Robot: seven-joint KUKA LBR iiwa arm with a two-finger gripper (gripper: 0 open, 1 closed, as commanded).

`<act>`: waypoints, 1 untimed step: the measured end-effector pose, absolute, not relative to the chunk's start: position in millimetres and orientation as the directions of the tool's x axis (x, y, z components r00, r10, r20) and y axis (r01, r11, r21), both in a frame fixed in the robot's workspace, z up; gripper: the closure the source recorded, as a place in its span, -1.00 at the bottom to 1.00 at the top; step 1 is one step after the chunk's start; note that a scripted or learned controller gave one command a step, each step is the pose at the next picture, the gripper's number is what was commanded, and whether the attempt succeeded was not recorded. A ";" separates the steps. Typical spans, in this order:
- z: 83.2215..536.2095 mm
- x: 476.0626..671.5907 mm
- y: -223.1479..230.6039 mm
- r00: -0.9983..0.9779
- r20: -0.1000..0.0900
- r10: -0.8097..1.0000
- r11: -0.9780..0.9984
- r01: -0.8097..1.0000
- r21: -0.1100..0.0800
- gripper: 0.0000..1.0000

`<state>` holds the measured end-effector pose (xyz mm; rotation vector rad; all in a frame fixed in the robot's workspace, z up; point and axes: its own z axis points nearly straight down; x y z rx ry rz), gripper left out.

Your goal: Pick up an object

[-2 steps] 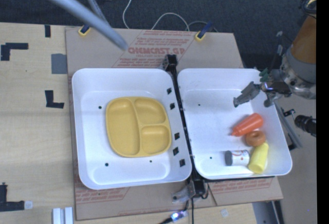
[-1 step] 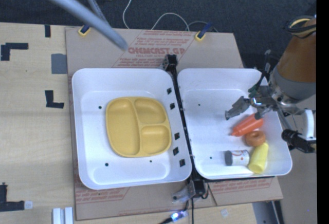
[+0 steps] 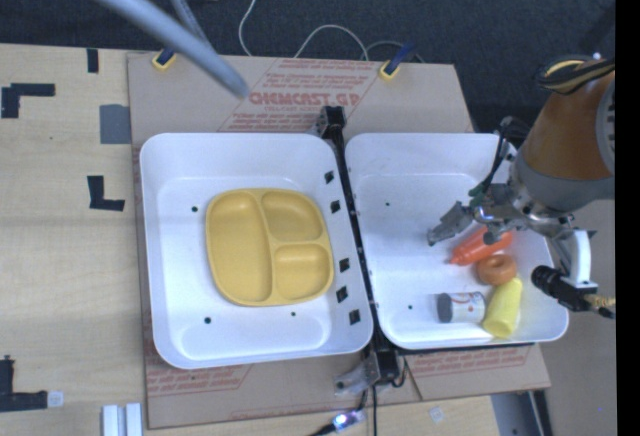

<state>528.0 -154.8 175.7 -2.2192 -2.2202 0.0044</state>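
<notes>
Overhead, a wooden table [image 3: 60, 224] carries two shallow white bins [image 3: 160, 224] on cardboard. End effector [image 3: 455, 222] — fingers apart, gripping nothing — hangs just beside an orange plastic carrot [image 3: 478, 247], its long axis slanting up-right.

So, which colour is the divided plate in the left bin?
Yellow; the plate shows best in the camera view.

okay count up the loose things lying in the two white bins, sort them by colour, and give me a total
Yellow: 2, the divided plate in the left bin and the yellow piece in the right bin
Orange: 2, the carrot-like piece and the round piece
White and grey: 1, the small tube
Total: 5
</notes>
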 end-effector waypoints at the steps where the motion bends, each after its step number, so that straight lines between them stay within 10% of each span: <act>1: 131.5 527.8 -150.4 -0.001 0.001 1.000 0.001 1.000 -0.006 -1.00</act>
